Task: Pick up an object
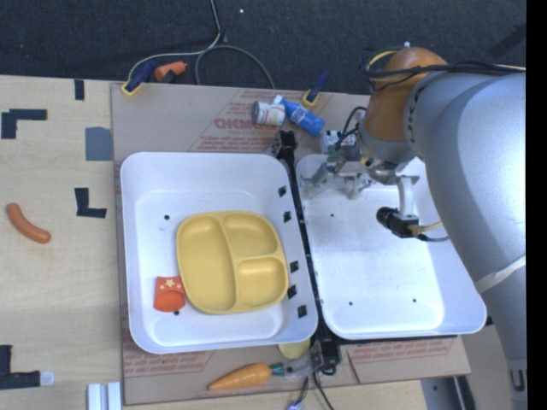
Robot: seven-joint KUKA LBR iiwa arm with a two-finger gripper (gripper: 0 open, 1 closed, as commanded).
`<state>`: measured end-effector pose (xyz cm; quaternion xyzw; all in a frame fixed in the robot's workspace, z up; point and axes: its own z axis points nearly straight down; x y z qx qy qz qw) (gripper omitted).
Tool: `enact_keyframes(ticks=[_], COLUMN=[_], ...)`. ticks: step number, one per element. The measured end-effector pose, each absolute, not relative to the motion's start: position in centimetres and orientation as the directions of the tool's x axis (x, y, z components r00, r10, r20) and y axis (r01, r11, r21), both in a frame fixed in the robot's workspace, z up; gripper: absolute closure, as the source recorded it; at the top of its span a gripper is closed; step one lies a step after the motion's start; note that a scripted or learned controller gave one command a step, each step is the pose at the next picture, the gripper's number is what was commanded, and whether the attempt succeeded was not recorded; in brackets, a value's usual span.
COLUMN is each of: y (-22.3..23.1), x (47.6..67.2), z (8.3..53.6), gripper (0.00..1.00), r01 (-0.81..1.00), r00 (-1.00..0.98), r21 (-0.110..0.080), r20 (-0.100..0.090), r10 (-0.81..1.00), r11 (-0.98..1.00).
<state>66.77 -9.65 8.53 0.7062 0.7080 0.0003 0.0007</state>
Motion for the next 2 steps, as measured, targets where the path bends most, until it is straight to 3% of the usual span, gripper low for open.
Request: enact_keyframes(ticks=[1,2], y=[-22.3,-15.7], x=[66.6,56.5], z=[9.1,8.8], gripper=[0.00,0.00], r01=[1.000,1.000], r00=[0.008,-0.001], r21=[-0.001,0.005], r20=[-0.003,-0.002], r10=[1.000,1.000], r11=[-0.008,0.001])
